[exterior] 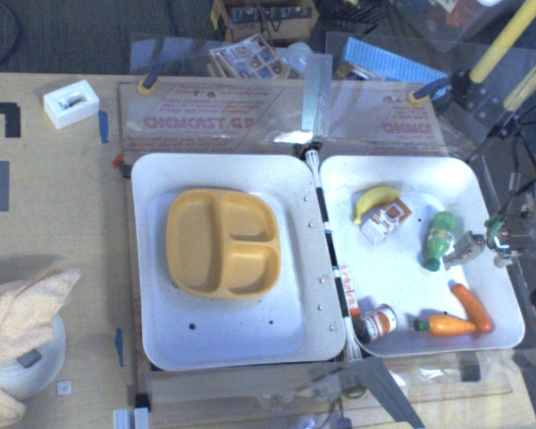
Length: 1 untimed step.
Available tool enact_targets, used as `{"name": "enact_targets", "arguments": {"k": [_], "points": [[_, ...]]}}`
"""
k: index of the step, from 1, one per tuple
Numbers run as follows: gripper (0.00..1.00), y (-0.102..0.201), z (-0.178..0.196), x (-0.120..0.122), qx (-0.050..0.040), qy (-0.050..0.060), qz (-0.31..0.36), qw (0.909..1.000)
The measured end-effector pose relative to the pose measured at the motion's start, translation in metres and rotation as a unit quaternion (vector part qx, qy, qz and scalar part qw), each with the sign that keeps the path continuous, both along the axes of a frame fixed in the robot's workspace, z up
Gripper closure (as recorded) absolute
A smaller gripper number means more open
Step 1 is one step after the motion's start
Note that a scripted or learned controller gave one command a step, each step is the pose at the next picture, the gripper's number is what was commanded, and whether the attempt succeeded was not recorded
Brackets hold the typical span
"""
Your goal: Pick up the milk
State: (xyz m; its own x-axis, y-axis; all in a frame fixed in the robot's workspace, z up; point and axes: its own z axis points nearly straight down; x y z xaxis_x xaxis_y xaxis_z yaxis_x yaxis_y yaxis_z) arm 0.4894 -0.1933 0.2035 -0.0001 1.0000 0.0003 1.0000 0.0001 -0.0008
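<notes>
The milk [384,221] is a small white carton with a brown and red label. It lies in the right bin [402,266], in its upper left part, just below a yellow banana [375,200]. My gripper [472,246] is low over the same bin's right side, right beside a green bottle [440,238]. It is about a hand's width to the right of the milk and does not touch it.
Two orange carrots [472,304] [451,325] and a small can [377,322] lie along the right bin's front. A yellow divided plate [221,241] sits in the left bin [232,338]. A rumpled cloth [22,307] lies on the bench at far left.
</notes>
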Motion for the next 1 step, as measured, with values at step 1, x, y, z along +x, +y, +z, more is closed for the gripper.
{"name": "enact_targets", "arguments": {"k": [1], "points": [[0.0, 0.0455, -0.0203, 0.0291, 0.0004, 0.0, 0.039, 0.9993]]}}
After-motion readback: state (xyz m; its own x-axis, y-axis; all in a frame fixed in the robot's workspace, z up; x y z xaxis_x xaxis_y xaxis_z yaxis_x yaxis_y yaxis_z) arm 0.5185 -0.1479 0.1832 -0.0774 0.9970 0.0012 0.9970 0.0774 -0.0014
